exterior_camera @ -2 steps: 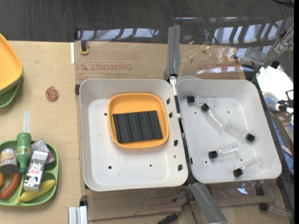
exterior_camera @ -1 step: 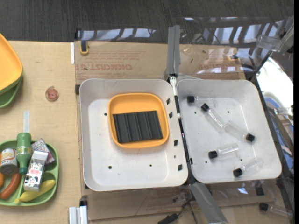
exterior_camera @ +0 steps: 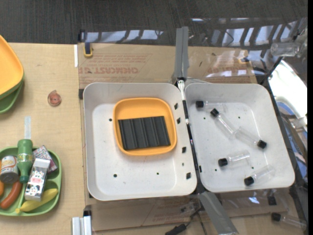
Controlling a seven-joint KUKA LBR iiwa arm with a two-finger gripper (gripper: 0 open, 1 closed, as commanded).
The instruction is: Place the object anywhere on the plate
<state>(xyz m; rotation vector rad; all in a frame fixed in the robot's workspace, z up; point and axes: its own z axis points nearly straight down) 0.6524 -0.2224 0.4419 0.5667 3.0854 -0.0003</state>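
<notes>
An orange square plate point(exterior_camera: 142, 105) with rounded corners rests in the left white bin point(exterior_camera: 98, 170), toward its far side. A dark grey ribbed rectangular slab point(exterior_camera: 145, 132) lies flat on the plate and covers most of its floor. The right white bin point(exterior_camera: 279, 131) holds several clear tubes with black caps, among them one point(exterior_camera: 222, 124) near the middle, one point(exterior_camera: 250, 138) to its right and one point(exterior_camera: 234, 158) nearer the front.
On the wooden bench left of the bins are a green tray of toy food point(exterior_camera: 51, 199), stacked orange and green dishes point(exterior_camera: 9, 77) at the left edge, and a small pink disc point(exterior_camera: 54, 98). Cardboard point(exterior_camera: 127, 67) lies under the bins.
</notes>
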